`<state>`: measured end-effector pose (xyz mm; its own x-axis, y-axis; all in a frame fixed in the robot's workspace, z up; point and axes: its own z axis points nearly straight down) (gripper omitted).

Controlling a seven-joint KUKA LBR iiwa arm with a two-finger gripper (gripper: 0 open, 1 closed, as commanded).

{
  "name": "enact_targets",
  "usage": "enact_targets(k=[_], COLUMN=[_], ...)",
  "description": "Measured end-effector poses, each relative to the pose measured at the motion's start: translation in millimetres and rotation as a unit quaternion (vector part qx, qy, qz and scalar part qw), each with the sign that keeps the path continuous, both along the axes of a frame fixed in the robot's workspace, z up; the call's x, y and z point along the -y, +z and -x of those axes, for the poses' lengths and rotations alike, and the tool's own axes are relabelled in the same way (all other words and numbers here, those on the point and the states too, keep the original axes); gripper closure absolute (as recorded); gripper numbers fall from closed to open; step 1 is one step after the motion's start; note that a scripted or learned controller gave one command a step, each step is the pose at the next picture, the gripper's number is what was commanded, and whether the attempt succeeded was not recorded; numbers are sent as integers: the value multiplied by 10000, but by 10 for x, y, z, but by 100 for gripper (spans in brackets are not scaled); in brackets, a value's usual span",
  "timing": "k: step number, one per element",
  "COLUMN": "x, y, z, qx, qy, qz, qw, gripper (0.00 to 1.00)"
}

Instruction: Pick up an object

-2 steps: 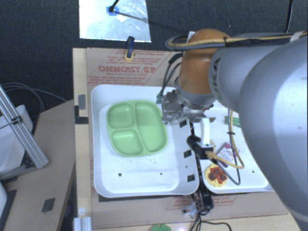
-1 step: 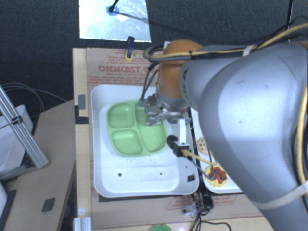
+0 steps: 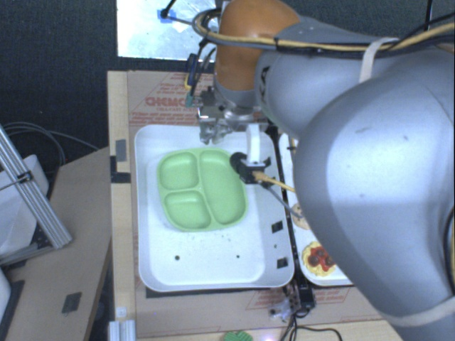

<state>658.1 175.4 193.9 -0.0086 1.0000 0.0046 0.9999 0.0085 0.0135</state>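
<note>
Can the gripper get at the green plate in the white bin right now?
Probably yes: the gripper hangs right by the far edge of the green plate, and nothing lies on top of it.

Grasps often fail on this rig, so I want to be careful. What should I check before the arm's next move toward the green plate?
1. Target in view: the green plate lies flat in the left bin. Ok.
2. Gripper placement: the gripper is at the plate's far rim, not over its middle. Ok for a rim grasp.
3. Contact with the rim: cannot tell.
4. Plate lifted: it rests on the bin floor. Not ok.
5. Room beside the plate: white floor shows along its left and near sides. Ok.
6. Right bin: the arm hides most of it, and a red and yellow thing shows. Cannot tell.
</note>
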Motion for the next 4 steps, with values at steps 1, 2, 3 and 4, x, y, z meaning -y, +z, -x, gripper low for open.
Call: enact_targets(k=[1, 2, 3, 4], x=[33, 33, 33, 33], y=[-64, -64, -64, -64], z=[29, 29, 29, 29], qx=[-58, -58, -58, -58], qy=[-14, -14, -14, -14], qz=[22, 22, 22, 22], qw=[10000, 10000, 10000, 10000], gripper=[0, 0, 0, 0])
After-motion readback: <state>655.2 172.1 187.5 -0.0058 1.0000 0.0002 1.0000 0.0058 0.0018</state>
